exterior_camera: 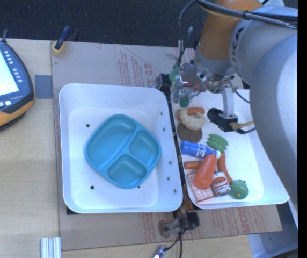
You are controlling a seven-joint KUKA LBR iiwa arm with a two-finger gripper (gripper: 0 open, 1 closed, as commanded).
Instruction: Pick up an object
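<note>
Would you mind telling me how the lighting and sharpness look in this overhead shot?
Camera view: bright, even light; the white bins look nearly washed out, with soft shadows only. The blue tray is fairly sharp; the small items in the right bin are soft. The grey arm, close to the lens, looks blurred.

A robotics lab: a grey-and-orange industrial arm reaches over a cardboard-covered wooden bench bearing two white bins, beside a teach pendant with screen.
</note>
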